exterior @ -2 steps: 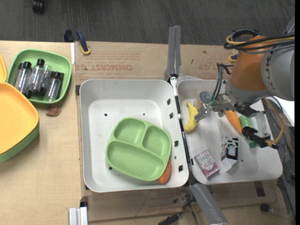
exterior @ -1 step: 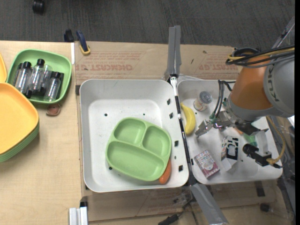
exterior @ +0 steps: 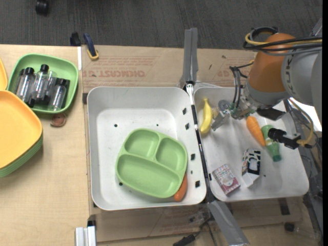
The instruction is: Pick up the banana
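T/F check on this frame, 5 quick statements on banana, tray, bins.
1. The banana lies in the right bin, against its left wall. True.
2. The green divided tray sits in the right bin. False: it is in the left bin.
3. The gripper is beside the banana. True.
4. The banana lies on the green tray. False: it lies on the bin floor.
5. A carrot lies in the right bin. True.
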Robot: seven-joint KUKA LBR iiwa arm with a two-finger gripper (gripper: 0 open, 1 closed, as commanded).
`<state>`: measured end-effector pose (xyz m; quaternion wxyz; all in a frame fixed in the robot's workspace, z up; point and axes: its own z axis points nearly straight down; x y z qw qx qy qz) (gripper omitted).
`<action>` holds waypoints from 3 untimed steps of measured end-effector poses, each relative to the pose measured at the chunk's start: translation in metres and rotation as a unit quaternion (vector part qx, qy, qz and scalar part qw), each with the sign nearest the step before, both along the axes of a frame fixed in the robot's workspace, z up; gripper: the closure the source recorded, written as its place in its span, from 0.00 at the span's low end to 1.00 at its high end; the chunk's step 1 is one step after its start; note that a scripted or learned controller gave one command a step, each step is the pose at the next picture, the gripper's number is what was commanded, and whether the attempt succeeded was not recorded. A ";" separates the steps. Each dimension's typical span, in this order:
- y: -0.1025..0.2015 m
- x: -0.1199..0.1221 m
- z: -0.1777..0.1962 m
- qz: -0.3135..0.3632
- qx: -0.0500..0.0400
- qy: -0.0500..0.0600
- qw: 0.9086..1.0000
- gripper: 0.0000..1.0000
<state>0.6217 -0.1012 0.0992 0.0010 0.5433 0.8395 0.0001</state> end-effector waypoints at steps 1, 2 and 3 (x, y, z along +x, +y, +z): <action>0.053 0.003 0.092 -0.087 0.000 0.001 0.996 0.00; 0.000 0.018 0.015 -0.172 0.000 0.002 0.985 0.00; 0.048 0.016 0.092 -0.164 0.000 0.001 0.987 0.00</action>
